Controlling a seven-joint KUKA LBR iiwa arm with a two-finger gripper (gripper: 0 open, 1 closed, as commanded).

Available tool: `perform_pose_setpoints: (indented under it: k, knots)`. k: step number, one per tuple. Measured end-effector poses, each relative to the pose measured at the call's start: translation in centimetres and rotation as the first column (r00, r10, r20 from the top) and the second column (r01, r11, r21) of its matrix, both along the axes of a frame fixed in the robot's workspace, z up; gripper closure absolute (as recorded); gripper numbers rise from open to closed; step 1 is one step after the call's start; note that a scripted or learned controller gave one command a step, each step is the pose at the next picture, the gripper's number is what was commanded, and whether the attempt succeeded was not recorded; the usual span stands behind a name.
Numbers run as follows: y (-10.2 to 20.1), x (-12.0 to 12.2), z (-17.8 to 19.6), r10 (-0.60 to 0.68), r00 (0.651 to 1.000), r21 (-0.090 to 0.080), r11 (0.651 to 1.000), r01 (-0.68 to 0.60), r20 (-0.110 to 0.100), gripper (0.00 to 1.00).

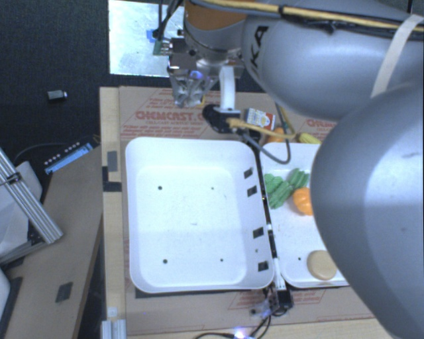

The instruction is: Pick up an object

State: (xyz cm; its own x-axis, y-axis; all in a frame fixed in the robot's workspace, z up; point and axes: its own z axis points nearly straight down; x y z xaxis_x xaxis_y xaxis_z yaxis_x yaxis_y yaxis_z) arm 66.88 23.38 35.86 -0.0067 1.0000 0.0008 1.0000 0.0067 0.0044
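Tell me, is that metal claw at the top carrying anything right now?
Nothing shows between the tips of the claw; it hangs over the cardboard behind the left white bin.

Arm (pixel 344 99): smooth grey rounded casing, glossy highlights, fat links. Orange band (pixel 212 16) rings it just above the wrist. Below the band, a metal wrist flange (pixel 195 56) with a small green circuit board (pixel 161 46) to its left. Thin yellowish cable (pixel 331 16) runs along the casing right of the band. Dark lettering on the grey shell beside the band, partly cut off.
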Motion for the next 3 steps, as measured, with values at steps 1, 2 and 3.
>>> perform_pose_setpoints:
  k: [1,2,3]
  knots:
    - [-6.8,0.0,-3.9,-0.012,1.000,-0.003,1.000,0.012,-0.006,1.00]
    - [-4.2,-10.3,-4.3,0.001,1.000,0.000,1.000,-0.001,-0.010,1.00]
    - [0.3,-6.3,-1.7,0.000,1.000,0.003,1.000,0.000,0.002,1.00]
